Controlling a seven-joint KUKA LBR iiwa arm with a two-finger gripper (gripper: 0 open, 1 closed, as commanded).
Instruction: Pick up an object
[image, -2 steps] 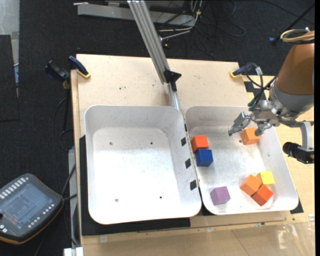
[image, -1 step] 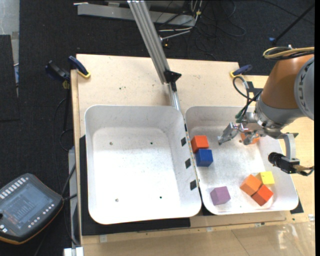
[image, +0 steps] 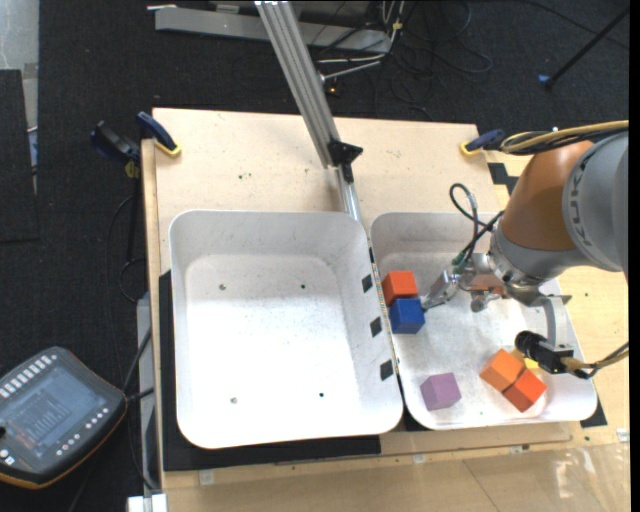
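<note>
The right bin (image: 470, 228) holds several small blocks. An orange cube (image: 401, 285) stands against its left wall, and a blue cube (image: 407, 316) touches it on the near side. A purple cube (image: 440, 391) lies near the front rim. An orange block (image: 503, 369) and a red-orange block (image: 526, 391) sit together at the front right. My gripper (image: 457, 297) hangs low over the middle of this bin, just right of the orange and blue cubes. It is open, with nothing between its fingers; its left fingertip (image: 438, 295) is close to the blue cube.
The left bin (image: 200, 240) lies beside the right one, sharing a raised wall. A slanted metal pole (image: 305, 85) comes down from the top to the bins' junction. Cables (image: 465, 205) loop off the wrist. A teach pendant (image: 50, 410) sits at the lower left, off the bench.
</note>
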